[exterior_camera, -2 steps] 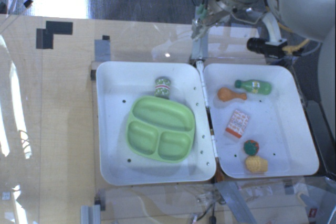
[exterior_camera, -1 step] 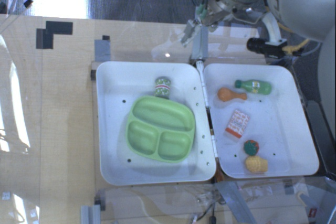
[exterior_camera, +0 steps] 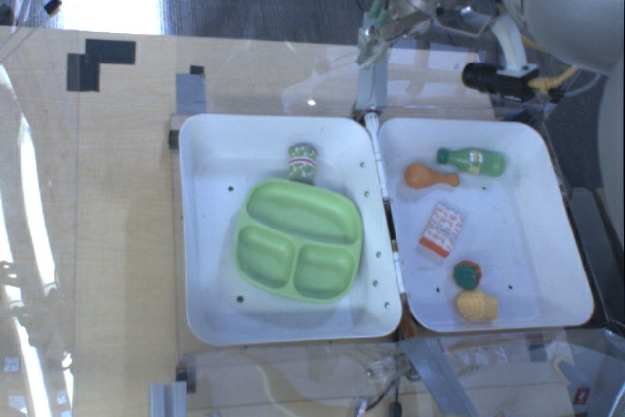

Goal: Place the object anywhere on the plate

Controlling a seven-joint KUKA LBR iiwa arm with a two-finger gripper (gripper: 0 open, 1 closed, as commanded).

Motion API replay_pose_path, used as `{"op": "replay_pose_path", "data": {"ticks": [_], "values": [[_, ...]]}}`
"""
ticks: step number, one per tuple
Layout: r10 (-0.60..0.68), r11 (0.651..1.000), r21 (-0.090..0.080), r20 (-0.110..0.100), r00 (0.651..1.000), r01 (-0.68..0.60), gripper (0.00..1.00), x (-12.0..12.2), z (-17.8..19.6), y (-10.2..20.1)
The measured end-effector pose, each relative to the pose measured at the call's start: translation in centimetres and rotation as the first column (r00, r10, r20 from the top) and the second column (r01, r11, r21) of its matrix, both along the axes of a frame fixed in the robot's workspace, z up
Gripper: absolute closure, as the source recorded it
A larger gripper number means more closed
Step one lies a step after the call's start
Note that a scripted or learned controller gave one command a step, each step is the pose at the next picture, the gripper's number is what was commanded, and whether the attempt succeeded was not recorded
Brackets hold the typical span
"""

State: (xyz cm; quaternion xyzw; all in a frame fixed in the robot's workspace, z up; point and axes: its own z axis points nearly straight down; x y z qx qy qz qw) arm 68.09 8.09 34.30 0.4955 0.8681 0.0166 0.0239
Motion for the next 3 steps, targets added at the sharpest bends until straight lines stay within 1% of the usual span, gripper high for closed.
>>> {"op": "replay_pose_path", "data": {"ticks": [1,2,3], "values": [[0.001,1.000,0.000,0.000,1.000,-0.001,0.00,0.0,0.0,0.0],[0.004,1.000,0.000,0.009,1.000,-0.004,1.00,0.2,1.2,0.1],[0.005,1.000,0.000,0.008,1.000,-0.005,0.00,0.2,1.2,0.1]]}}
